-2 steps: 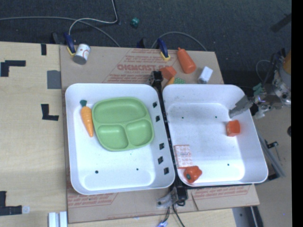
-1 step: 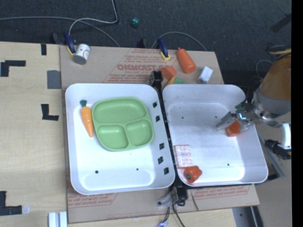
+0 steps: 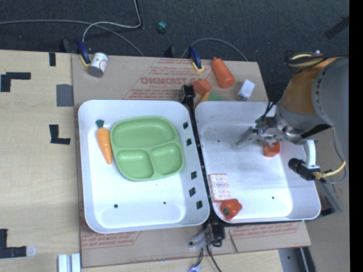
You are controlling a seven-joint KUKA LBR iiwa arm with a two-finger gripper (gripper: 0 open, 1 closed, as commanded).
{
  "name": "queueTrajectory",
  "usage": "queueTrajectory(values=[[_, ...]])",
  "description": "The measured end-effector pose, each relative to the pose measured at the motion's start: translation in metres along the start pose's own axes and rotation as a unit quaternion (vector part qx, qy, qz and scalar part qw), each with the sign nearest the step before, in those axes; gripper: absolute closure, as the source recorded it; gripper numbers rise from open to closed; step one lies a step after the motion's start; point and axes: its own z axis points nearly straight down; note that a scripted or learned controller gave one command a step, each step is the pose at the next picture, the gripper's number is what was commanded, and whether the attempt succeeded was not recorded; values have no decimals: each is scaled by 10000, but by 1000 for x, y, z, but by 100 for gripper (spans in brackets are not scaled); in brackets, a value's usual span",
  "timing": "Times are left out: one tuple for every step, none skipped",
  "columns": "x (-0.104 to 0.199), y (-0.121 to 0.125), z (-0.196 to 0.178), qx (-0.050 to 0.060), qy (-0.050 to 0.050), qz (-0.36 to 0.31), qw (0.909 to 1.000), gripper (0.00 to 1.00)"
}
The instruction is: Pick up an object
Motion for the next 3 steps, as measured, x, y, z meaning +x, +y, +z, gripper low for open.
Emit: queueTrajectory(values=[[-35, 57, -71, 21, 2, -3, 10000, 0], [-35, 23, 2, 16, 5, -3, 10000, 0], [46, -44, 2, 21, 22, -2, 10000, 0]])
